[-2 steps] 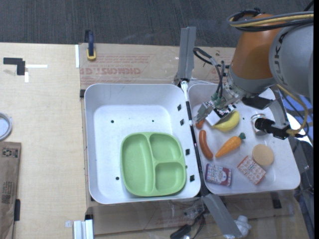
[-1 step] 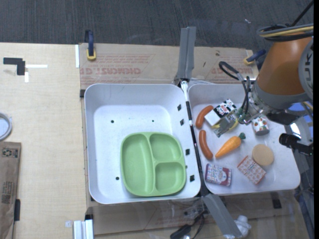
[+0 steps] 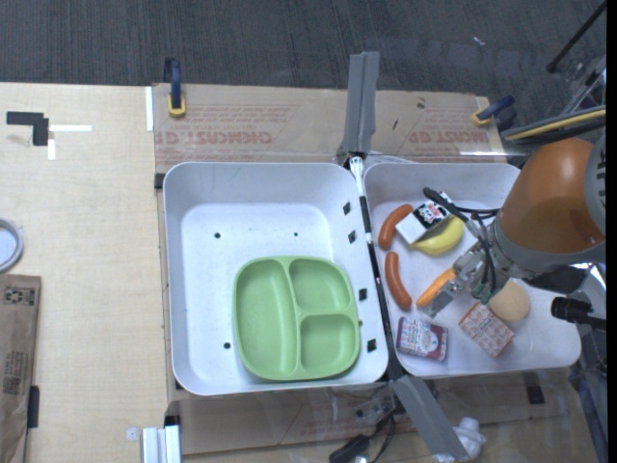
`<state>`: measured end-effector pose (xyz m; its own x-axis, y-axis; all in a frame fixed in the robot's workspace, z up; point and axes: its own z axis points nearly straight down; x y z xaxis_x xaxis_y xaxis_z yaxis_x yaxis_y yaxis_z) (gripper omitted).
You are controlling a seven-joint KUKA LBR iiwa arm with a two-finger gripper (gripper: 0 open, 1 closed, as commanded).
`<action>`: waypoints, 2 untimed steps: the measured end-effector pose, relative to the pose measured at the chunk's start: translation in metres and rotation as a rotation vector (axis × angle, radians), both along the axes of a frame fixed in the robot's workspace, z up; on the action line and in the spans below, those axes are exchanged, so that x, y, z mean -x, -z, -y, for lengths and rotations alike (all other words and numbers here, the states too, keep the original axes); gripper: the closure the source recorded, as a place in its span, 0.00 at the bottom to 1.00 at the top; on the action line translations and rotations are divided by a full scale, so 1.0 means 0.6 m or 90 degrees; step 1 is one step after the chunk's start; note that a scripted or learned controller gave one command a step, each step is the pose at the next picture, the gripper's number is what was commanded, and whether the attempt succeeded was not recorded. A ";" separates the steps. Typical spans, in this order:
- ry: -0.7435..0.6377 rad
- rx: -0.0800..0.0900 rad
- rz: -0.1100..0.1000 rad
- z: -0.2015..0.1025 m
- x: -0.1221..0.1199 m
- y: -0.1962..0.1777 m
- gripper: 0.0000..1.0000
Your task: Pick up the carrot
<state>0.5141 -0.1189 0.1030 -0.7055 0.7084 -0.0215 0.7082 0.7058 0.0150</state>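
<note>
— Nearest the lens, at the front of the right-hand shallow white bin [image 3: 569,355], lie a small pink-and-white printed packet [image 3: 421,338] and a tan printed packet [image 3: 485,329]. Where is the thing we want?

— Just behind them: the short orange carrot [image 3: 436,286] lies near the middle of that bin, to the right of the lower of two reddish-orange sausages [image 3: 398,280].

— And the metal two-finger gripper [image 3: 445,293]?

— Right on it, as far as the slanted view shows. The tips reach down to the carrot's lower-left end, coming from the right beneath the grey arm with its orange band [image 3: 549,201].

— Which way does the carrot run?

— On a diagonal, from lower left up to upper right, toward the yellow banana [image 3: 439,238]. So its long axis points roughly back along the arm's reach, and I judge a grasp across the narrow width is what matters.

— Does it have hold?

— I cannot tell. The tips blur into the carrot's end, and whether the carrot sits between them or just beside them is not clear.

— The other bin?

— The left-hand white bin [image 3: 193,258] carries a green divided plastic plate [image 3: 295,316], well apart from all this.
</note>
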 end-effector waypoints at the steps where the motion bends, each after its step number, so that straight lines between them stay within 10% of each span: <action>1: 0.004 0.003 0.006 0.005 -0.006 -0.019 1.00; 2: -0.039 -0.002 -0.018 -0.058 -0.108 -0.144 1.00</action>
